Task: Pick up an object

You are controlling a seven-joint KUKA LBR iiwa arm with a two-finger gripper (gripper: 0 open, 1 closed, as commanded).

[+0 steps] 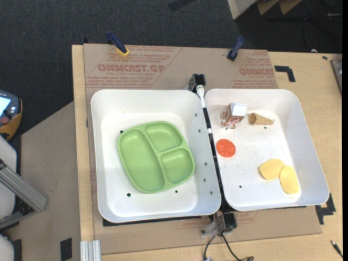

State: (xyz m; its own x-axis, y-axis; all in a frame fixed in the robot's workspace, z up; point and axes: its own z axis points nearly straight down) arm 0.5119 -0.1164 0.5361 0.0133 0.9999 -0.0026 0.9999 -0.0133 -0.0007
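Note:
In the right bin (304, 140) lie several small objects. A red-and-white box (234, 115) sits near its back left. A tan wedge (260, 119) rests just right of that box. A flat red disc (225, 148) lies by the bin's left wall. Two yellow pieces (279, 174) sit overlapping toward the front right. A green three-compartment plate (156, 155) fills the middle of the left bin (103, 145).
Both bins rest on a cardboard sheet (163, 64) held by blue clamps (118, 44) at the back. Black clips (197, 82) join the bins at the back and front of the shared wall. Metal framing (19, 186) stands at the left edge.

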